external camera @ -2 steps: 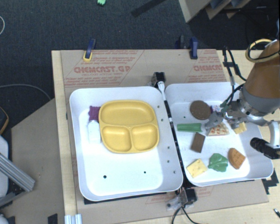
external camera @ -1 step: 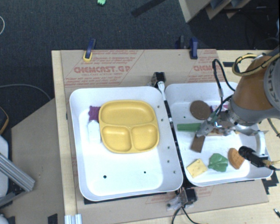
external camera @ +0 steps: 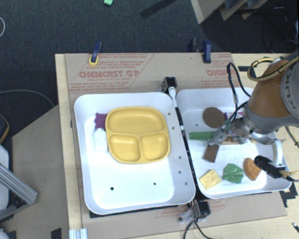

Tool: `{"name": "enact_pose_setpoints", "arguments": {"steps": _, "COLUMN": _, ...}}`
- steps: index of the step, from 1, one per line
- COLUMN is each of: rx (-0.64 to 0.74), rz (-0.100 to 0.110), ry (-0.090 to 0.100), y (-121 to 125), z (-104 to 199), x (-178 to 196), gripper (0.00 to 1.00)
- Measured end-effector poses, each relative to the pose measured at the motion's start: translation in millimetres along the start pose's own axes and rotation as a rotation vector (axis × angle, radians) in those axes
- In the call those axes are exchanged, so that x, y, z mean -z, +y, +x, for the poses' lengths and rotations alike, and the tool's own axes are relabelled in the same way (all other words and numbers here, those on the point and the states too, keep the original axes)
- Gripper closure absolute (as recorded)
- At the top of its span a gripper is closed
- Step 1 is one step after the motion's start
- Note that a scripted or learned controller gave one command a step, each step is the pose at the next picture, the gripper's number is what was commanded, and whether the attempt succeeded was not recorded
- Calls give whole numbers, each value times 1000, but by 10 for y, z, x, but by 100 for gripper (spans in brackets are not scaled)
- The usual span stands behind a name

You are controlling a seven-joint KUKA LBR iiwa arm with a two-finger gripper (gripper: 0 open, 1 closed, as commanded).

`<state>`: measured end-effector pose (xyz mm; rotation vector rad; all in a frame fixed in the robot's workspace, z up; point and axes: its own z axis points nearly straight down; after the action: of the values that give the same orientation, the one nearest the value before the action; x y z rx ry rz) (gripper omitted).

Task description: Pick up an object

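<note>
Bins of white plastic are seen side by side on a tabletop (external camera: 138, 68) covered with printed brown paper. The left bin (external camera: 132, 195) is occupied mostly by a yellow divided tray (external camera: 138, 133), which has one long compartment at the far side and two smaller ones nearer the camera. A purple object (external camera: 100, 119) and a small white object (external camera: 100, 141) are tucked against the tray's left edge, the white one nearer the camera.

The right bin (external camera: 198, 101) is entered from the right by the grey arm (external camera: 271, 100) with its orange band. The jaws (external camera: 222, 137) are lowered near the middle of this bin; whether they are open or closed cannot be told, as the fingers are too small and cluttered to be read. No object is clearly seen between them.

Several things are spread around the jaws. A brown round disc (external camera: 213, 117) lies just beyond them. A green elongated piece (external camera: 201, 136) lies to their left, and a brown block (external camera: 211, 152) is found just below, tilted. Along the bin's near edge a yellow wedge (external camera: 209, 179), a green crumpled object (external camera: 233, 173) and an orange-brown rounded object (external camera: 250, 169) are set in a row from left to right, each near its neighbour.
</note>
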<state>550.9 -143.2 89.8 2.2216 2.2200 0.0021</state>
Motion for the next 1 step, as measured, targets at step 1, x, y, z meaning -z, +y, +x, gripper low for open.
{"name": "enact_pose_setpoints", "arguments": {"steps": 1, "rx": -1, "rz": -15, "ry": -7, "y": 31, "z": -21, "x": 132, "gripper": 100}}
